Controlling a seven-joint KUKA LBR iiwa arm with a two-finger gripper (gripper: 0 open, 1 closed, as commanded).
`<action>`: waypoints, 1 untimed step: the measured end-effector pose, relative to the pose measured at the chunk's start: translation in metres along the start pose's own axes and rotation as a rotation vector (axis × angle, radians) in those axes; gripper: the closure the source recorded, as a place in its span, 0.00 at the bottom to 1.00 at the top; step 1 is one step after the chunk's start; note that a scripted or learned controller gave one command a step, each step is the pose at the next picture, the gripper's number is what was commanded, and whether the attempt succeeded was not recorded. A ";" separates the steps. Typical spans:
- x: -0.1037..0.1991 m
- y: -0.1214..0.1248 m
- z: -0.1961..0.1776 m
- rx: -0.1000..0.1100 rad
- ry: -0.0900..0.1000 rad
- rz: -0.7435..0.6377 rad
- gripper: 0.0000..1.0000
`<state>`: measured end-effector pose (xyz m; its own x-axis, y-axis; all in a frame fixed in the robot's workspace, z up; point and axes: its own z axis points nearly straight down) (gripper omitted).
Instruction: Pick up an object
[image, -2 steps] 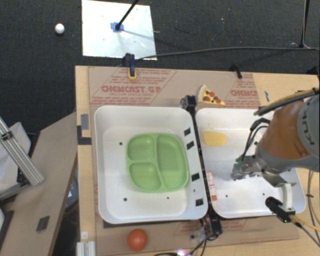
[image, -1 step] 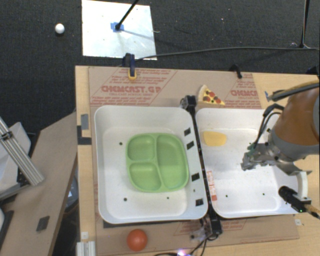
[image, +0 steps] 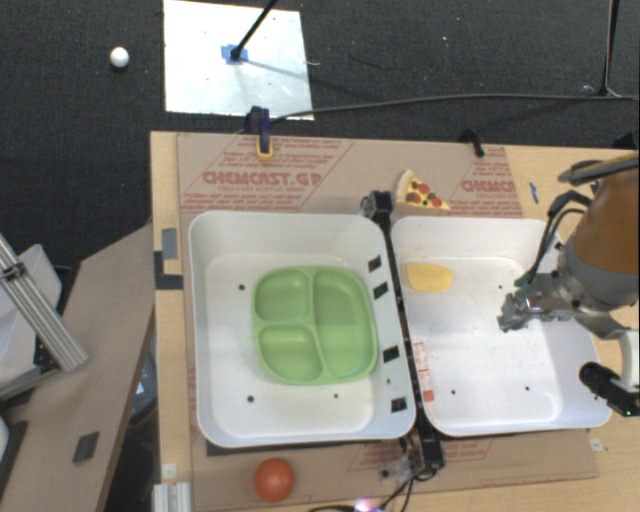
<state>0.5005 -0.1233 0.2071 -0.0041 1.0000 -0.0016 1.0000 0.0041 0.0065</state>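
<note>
Here we are above the tabletop (image: 300, 165), two shallow white bins side by side. The left bin (image: 220, 250) carries a green divided plate (image: 314, 324), four compartments, sitting flat near the middle of the bin floor.

Over to the right bin (image: 470, 400): a pale yellow object (image: 430, 277), soft-edged and roughly oblong, lies on the floor in the upper left part, close to the divider between the bins. It sits alone, well apart from the arm.

The arm (image: 608, 245) reaches in from the right, its orange band bulking over the right bin's far edge. The gripper (image: 516, 314) hangs low over the right half of that bin, pointing left toward the middle of the floor. The jaws are small and dark against the white here; whether they are parted or closed, I cannot tell, and nothing shows between them.

Outside the bins, a toy pizza slice (image: 421, 193) rests on the cardboard just above the seam where the two bins meet. An orange ball (image: 274, 479) sits on the tabletop below the left bin. A small white ball (image: 120, 57) lies on the dark floor at upper left, near a pale sheet (image: 200, 70).
</note>
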 end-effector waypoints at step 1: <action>-0.006 0.011 -0.056 -0.002 -0.001 0.000 1.00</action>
<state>0.5108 -0.1294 0.2633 -0.0040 1.0000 -0.0023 1.0000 0.0041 0.0084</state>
